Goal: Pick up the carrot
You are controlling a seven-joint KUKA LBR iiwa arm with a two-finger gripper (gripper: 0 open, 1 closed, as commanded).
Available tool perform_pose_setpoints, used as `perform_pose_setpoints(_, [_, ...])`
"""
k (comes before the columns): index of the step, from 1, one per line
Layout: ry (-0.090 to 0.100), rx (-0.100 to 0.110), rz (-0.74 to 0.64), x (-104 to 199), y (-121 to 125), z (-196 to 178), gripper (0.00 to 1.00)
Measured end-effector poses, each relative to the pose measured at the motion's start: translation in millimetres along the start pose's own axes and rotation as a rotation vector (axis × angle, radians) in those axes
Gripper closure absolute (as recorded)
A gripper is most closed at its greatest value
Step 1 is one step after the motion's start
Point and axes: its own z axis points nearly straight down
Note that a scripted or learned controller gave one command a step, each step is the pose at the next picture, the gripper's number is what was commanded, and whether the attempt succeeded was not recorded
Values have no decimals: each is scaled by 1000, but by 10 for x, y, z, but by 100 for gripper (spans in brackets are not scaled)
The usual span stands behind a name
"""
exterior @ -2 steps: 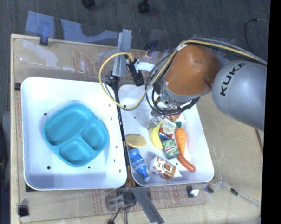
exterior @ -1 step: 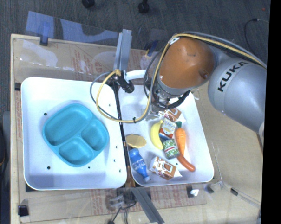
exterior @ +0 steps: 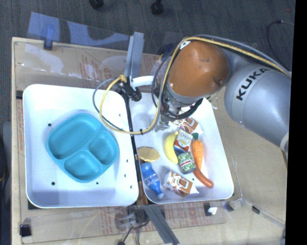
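The carrot [exterior: 200, 161] is orange and lies at a slant in the right bin [exterior: 221, 148], near its right wall, thick end up and tip pointing down-right. It rests against a green and red packet [exterior: 185, 155] and a banana [exterior: 169, 147]. My arm's orange band [exterior: 199, 68] hangs over the upper part of this bin. The gripper [exterior: 170, 116] sits under it, up and left of the carrot, and the wrist hides most of it.
The right bin also holds a blue bottle [exterior: 151, 179], a small carton [exterior: 179, 183], a tan cookie-like piece [exterior: 149, 154] and a red-white packet [exterior: 189, 124]. A blue divided tray [exterior: 82, 147] lies in the left bin [exterior: 37, 104]. Yellow and black cables [exterior: 114, 100] loop over the divider.
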Motion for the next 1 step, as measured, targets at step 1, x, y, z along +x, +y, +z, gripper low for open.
perform_pose_setpoints(1, [1, 1, -1, 1, -8, -1, 0])
